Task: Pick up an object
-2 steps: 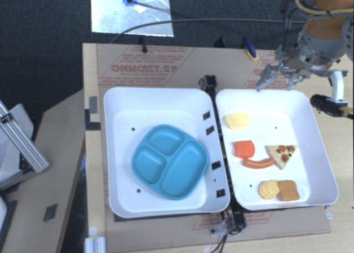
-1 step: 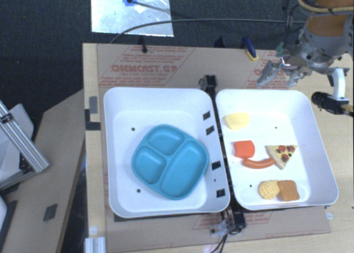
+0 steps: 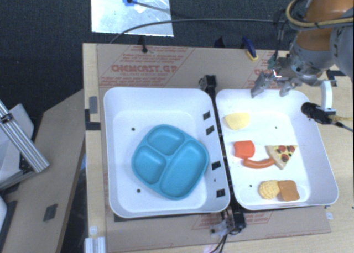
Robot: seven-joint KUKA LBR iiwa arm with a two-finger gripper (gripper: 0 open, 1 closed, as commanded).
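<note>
The right bin (image 3: pixel 318 141) holds toy food: a pale yellow piece (image 3: pixel 237 120) at its back left, an orange-red cup shape (image 3: pixel 244 148), a sausage (image 3: pixel 259 163), a pizza slice (image 3: pixel 282 154), a yellow corn-like piece (image 3: pixel 269 189) and a brown biscuit (image 3: pixel 288 190). My gripper (image 3: pixel 272 88) hangs over the bin's back rim, well behind the food. Its two fingers stand apart, open, with nothing between them.
The left bin (image 3: pixel 119 136) carries a blue divided plate (image 3: pixel 170 161). A black clip strip (image 3: pixel 213 130) runs between the bins. A black cylinder (image 3: pixel 316 112) juts in at the right bin's far right rim. Cables cross the dark floor behind the bench.
</note>
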